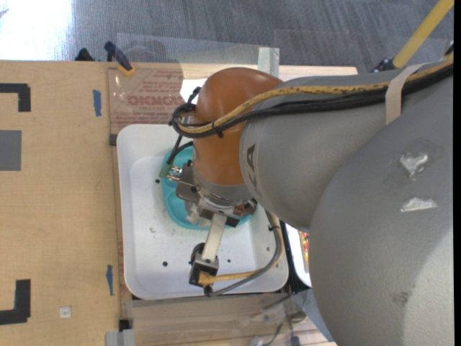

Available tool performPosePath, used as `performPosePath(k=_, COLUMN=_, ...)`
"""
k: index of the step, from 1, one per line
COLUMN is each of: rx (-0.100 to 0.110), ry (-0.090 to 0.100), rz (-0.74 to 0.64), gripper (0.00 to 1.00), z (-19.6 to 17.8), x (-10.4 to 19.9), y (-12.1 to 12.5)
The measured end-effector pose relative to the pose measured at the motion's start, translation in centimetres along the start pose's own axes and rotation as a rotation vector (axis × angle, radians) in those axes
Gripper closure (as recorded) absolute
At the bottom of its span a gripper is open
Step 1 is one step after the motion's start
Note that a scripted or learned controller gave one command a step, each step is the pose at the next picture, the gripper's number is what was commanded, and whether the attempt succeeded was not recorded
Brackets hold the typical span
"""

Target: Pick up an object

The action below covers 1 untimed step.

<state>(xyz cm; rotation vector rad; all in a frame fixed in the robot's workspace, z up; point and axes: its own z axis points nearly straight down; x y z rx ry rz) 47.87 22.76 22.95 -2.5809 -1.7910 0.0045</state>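
Teal dish [175,206], half hidden, in white bin [141,245]

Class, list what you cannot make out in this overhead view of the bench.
- Teal object: camera view, mostly covered by the wrist; its kind is unclear.
- Right bin: camera view, nearly all behind the arm.
- Dark specks in the left bin: too small to identify.

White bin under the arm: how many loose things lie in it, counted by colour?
teal round dish, partly hidden: 1
Total: 1
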Motion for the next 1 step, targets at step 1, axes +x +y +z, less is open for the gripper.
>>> performPosePath(k=1, rx=0.0, ry=-0.001, rz=-0.003, gripper=1.0, z=-0.94, x=0.11, y=-0.03)
